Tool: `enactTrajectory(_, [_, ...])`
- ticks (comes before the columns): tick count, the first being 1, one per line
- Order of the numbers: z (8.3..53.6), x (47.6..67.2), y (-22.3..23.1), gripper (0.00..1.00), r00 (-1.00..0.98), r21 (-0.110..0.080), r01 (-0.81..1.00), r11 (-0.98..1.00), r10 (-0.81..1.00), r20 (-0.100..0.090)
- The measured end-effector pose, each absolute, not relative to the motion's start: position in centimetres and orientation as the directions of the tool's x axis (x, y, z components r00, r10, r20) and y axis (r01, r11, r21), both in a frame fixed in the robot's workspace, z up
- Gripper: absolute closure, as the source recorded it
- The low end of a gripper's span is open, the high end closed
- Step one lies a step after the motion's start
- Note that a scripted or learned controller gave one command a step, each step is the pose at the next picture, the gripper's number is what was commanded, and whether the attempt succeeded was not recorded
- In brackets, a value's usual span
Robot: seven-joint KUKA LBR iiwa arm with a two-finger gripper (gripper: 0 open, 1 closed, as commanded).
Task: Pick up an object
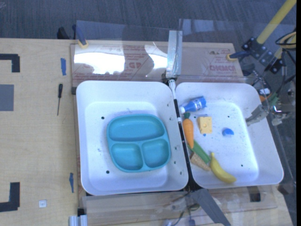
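Gripper sits at the right rim of the right bin, over its upper right corner, with nothing visibly held. You can't tell from this angle how far it is open; it's small and lost in the clutter at the frame edge. All the pickable objects are in the right bin, and you'll see most of them crowd its left side. Blue bottle lies on its side near the top left. Carrot lies just below it along the left wall, running top to bottom. Yellow block is just beside the carrot on its right. Small blue disc lies alone near the bin's middle, apart from the block, and is the object nearest the gripper, though still well apart from it. Green piece runs diagonally down from the carrot's lower end, with a tan piece against it. Banana lies at the bottom, touching or just beside those two; you can't tell which. Left bin holds a teal divided plate, flat and roughly centred.
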State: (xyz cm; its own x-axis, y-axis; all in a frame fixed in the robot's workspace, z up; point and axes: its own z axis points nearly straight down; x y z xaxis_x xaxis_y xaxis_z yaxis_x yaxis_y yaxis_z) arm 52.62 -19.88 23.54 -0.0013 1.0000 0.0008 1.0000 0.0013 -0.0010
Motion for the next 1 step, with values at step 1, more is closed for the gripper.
enactTrajectory(1, [14.99, 52.87, -15.0, 0.0, 0.084, -0.01, 0.996, -0.084, 0.996, 0.003])
